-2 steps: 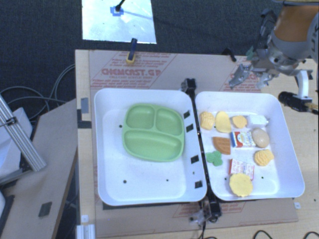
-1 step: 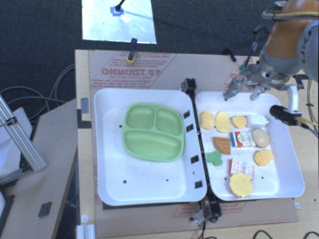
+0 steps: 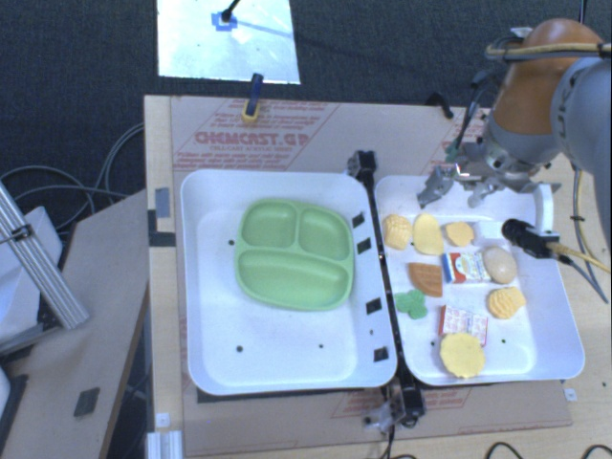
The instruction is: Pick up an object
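My gripper (image 3: 454, 191) hangs over the far edge of the right bin (image 3: 555, 352), open, with nothing between its fingers. Just in front of it lie a yellow food piece (image 3: 427, 234), another yellow piece (image 3: 397, 229) and a small orange-yellow piece (image 3: 460, 233). Further toward the front are an orange wedge (image 3: 426, 277), a red and white carton (image 3: 466, 267), a beige egg shape (image 3: 499, 263), a ridged yellow piece (image 3: 506, 302), a green piece (image 3: 411, 303), a red and white packet (image 3: 463, 322) and a round yellow piece (image 3: 463, 354).
The left bin (image 3: 220, 352) holds a green divided plate (image 3: 294, 254). A black divider with clips (image 3: 378, 275) runs between the bins. The grey arm with its orange band (image 3: 545, 75) comes in from the upper right.
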`<action>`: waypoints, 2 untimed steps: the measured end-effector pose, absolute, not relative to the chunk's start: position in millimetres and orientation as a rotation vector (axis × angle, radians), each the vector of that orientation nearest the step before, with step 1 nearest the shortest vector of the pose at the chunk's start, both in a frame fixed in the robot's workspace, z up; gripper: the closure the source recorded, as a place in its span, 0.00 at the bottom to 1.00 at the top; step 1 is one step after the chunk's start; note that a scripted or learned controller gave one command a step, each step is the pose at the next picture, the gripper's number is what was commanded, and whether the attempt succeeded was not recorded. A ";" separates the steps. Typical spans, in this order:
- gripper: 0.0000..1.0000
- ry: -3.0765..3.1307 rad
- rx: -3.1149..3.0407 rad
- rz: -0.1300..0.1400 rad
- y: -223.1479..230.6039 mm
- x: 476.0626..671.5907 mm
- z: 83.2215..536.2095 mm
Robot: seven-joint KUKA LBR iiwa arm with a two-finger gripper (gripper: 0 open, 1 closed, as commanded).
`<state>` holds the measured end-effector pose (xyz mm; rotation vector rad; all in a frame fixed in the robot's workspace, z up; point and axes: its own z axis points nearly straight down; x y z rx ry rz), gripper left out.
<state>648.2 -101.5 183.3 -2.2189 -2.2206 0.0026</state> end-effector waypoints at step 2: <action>0.00 -2.227 -2.228 -0.008 -111.4 649.1 88.6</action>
